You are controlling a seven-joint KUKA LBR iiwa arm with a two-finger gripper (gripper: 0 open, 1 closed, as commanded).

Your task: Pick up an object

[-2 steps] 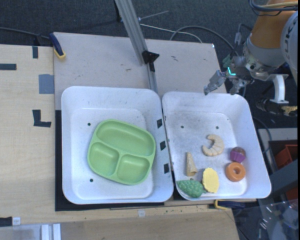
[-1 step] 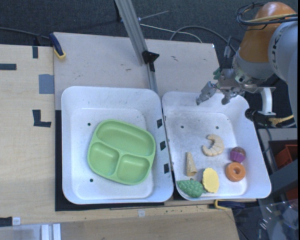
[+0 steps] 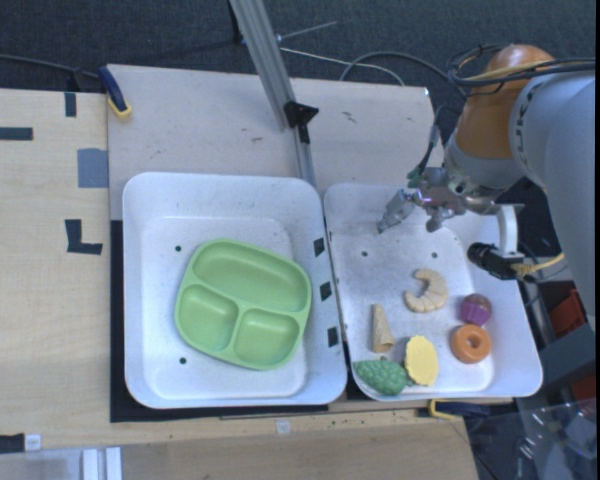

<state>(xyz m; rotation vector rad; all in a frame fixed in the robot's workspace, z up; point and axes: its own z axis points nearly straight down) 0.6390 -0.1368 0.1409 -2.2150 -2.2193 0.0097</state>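
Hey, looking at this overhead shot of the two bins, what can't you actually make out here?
- Tool: its fingers are small and blurred in the camera view, so their state is unclear.
- Purple item: too small to identify.
- Green leafy item: it lies against the right bin rim, its lower edge hard to separate from it.
- Arm: cut off by the right edge.

- I see the grey arm (image 3: 555, 118) reaching in from the right, its orange band (image 3: 500, 103) above the wrist.
- My gripper (image 3: 412, 215) points left and down, fingers (image 3: 392, 213) spread apart, nothing between them.
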